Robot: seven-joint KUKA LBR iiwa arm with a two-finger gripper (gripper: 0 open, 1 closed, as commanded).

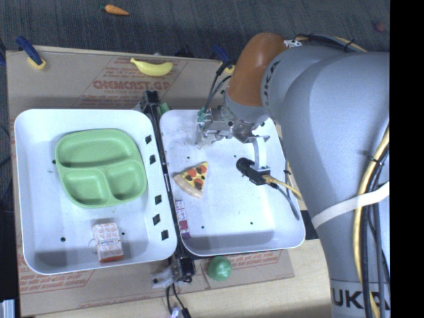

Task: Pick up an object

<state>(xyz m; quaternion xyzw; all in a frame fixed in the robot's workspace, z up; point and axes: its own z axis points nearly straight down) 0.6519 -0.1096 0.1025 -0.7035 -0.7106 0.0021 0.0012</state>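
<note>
A toy pizza slice (192,179) lies in the right bin (265,227), near its left wall. My gripper (208,128) hovers low over the far left part of that bin, a short way beyond the pizza slice and apart from it. Nothing is seen held in it. In the left bin (33,177) a green divided tray (99,165) rests flat, and a small orange and white packet (106,240) sits near the front wall.
A yellow banana (152,66) lies on the cardboard behind the bins. A green ball (219,267) sits on the bench in front of the right bin. An orange carrot (116,9) is on the floor at the far back. The arm covers the right bin's far right side.
</note>
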